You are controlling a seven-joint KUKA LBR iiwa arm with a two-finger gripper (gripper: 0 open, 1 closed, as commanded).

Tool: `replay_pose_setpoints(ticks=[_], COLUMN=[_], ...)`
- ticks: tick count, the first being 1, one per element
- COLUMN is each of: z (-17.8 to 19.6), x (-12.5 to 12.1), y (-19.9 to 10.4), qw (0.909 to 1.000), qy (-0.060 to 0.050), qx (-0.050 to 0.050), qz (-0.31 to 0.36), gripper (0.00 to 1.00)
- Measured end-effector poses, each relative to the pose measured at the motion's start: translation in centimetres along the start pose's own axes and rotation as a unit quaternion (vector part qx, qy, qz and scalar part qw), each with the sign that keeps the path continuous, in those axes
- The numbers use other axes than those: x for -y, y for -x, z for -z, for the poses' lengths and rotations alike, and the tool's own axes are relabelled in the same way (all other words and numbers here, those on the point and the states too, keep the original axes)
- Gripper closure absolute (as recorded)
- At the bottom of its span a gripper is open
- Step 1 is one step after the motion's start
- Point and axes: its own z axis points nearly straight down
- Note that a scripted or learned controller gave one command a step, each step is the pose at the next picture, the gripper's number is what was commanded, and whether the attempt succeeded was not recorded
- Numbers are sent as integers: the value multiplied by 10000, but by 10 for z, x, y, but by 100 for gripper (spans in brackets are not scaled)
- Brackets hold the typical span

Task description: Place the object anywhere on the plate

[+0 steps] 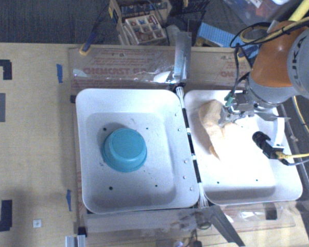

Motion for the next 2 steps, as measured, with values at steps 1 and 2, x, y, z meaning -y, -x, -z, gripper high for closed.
replay_pose_setpoints(ticks=[1,2], z=[40,35], x=[-1,12], y=[0,-55], qw=[10000,9798], qy=[15,2], qx=[3,-8], qz=[6,1999], gripper=[100,100])
